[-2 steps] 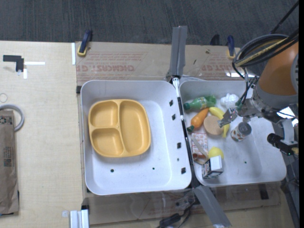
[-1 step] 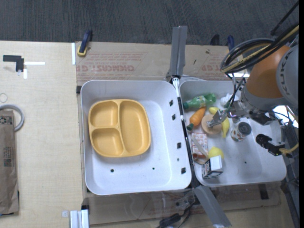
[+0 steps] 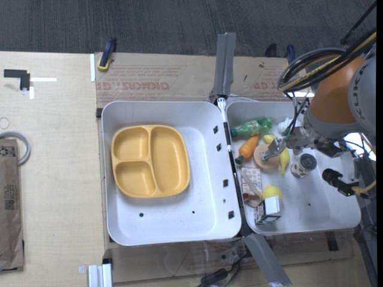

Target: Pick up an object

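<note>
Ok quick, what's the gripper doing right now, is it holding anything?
Gripper: low in the right bin over the pile of small items; open or shut cannot be told, nothing visibly held.

Green bottle [image 3: 251, 127] lying on its side at the right bin's far left, orange carrot [image 3: 248, 147] tilted just below it, round tan disc [image 3: 266, 157] beside the carrot, yellow piece [image 3: 271, 191] touching a small upright carton [image 3: 268, 210], small jar [image 3: 300, 167] standing mid-bin
</note>
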